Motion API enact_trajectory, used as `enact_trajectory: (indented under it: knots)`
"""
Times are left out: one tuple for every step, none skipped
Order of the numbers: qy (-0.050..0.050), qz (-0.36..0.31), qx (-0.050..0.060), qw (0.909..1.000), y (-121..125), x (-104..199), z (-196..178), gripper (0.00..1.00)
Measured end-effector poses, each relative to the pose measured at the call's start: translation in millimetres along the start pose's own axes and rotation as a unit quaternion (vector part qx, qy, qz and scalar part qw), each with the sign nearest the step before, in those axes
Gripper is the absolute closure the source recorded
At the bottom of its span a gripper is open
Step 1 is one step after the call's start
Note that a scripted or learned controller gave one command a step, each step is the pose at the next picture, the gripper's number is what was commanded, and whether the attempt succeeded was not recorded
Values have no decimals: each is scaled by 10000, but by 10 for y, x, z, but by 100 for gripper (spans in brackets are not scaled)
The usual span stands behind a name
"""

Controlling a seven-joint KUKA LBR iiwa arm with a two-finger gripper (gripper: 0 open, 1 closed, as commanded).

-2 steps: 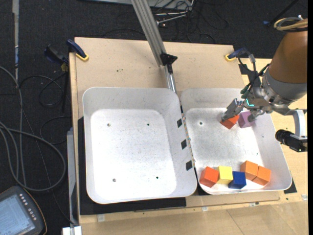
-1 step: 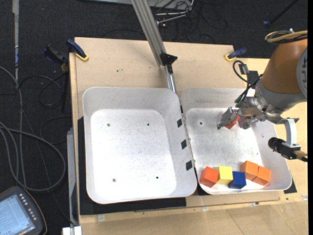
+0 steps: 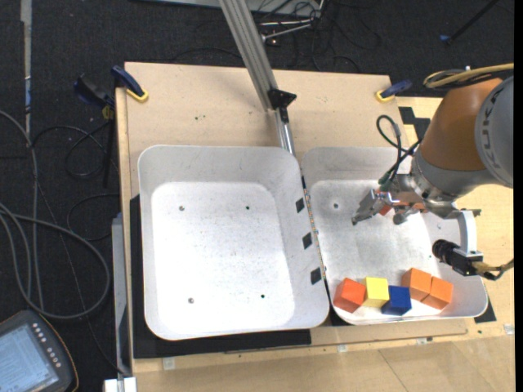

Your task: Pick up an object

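Several small blocks lie along the front wall of the right bin (image 3: 339,166): a red-orange block (image 3: 351,293), a yellow block (image 3: 377,289), a blue block (image 3: 398,300) and two orange blocks (image 3: 420,282) (image 3: 440,293). My gripper (image 3: 369,209) hangs over the middle of the right bin, behind the blocks and well apart from them. It tilts toward the left. I see nothing in it.
The left bin (image 3: 155,219) sits beside the right one, with black clips on the shared rim. A metal pole (image 3: 249,43) slants in from the back to the bins' junction. Yellow clamps hold the board's back corners. Cables trail from the wrist.
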State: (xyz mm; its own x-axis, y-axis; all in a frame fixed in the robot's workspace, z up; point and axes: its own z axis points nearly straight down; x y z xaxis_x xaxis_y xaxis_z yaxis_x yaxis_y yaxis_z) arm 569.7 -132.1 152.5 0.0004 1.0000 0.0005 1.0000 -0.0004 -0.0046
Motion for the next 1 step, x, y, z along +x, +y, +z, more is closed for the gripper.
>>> enact_trajectory:
  knots:
    - [1, 2, 3, 10000, -9, 7, 538, 0]
